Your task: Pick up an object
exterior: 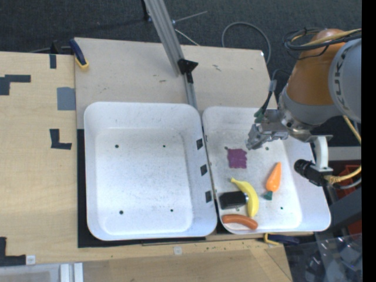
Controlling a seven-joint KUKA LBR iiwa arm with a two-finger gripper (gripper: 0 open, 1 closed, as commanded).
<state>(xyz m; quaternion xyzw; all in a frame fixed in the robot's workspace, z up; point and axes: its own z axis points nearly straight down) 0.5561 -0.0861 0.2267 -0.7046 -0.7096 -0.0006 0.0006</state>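
Look in the right bin point(305, 216) and you will see five small things. The purple piece point(237, 157) lies flat near the middle of that bin, and it is the thing closest to the pincer point(256, 140). The pincer hangs just above and to the right of the purple piece, over the bin floor, and you can see nothing held in it. You cannot tell if it is apart or together, because it is too small and dark to make out. The orange carrot point(273, 177) lies tilted to the right of the purple piece, with its green end pointing down. Below them the yellow banana point(248, 196) curves along, and the black block point(232, 200) sits touching its left side. The red sausage point(239, 221) lies near the bottom edge of the bin, just under the banana and the block. The grey arm with its orange band point(314, 78) reaches in from the right, above the top part of this bin. The left bin point(94, 157) sits right beside it on the worktop point(129, 69). A grey metal bar point(167, 31) slants down across the worktop to where the two bins meet.
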